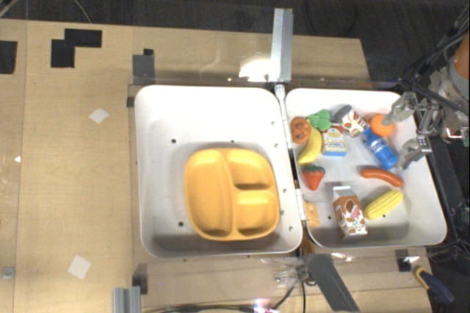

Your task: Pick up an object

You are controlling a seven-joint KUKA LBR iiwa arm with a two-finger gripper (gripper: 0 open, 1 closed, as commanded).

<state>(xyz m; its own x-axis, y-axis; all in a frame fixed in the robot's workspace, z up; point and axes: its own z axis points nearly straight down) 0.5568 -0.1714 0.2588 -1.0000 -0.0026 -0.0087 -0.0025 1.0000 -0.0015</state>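
Observation:
The right bin (433, 227) holds several toy foods: a banana (311, 146), a strawberry (314, 175), a blue bottle (380, 150), a red sausage (381, 175), a corn cob (383, 203), a brown carton (350, 214) and an orange piece (380, 126). My gripper (407, 130) hangs over the bin's right rim, open, its two fingers spread apart with nothing between them. It stands just right of the blue bottle and the orange piece, apart from both.
The left bin (158, 120) bears a yellow divided plate (231, 194). More small toys crowd the right bin's upper left: a green piece (319, 119), an orange face (299, 129), a small box (335, 142). A metal post (282, 47) stands behind the bins.

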